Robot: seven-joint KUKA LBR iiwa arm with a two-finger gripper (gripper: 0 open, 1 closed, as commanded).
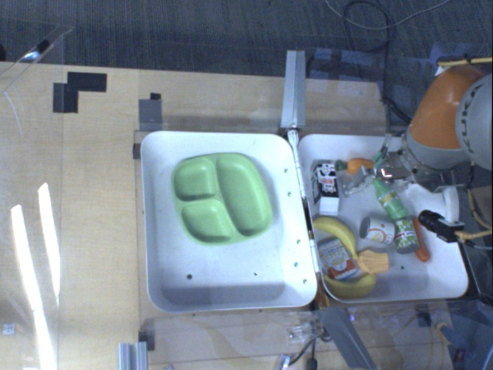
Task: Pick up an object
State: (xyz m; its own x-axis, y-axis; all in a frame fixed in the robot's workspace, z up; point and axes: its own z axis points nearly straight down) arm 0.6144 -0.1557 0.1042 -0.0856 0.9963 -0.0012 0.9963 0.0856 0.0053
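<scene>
A pale wooden surface (85, 230) carries two shallow white bins side by side, with dark carpet beyond. Nearest the camera, in the right bin (431, 287), a banana (348, 241) curves along the front left corner around a small printed packet (337, 257) and a tan piece (373, 263). Just behind these lie a small can (377, 230), a green-labelled container (404, 233) and an orange-red marker (421, 247). The left bin (166, 268) holds a green divided tray (223, 197). Farther back in the right bin, a green bottle (387, 193) lies tilted, its upper end right under the gripper (383, 172). Whether the gripper is wide or narrow cannot be told. A black-and-white box (327, 179) and an orange piece (357, 164) lie to its left.
</scene>
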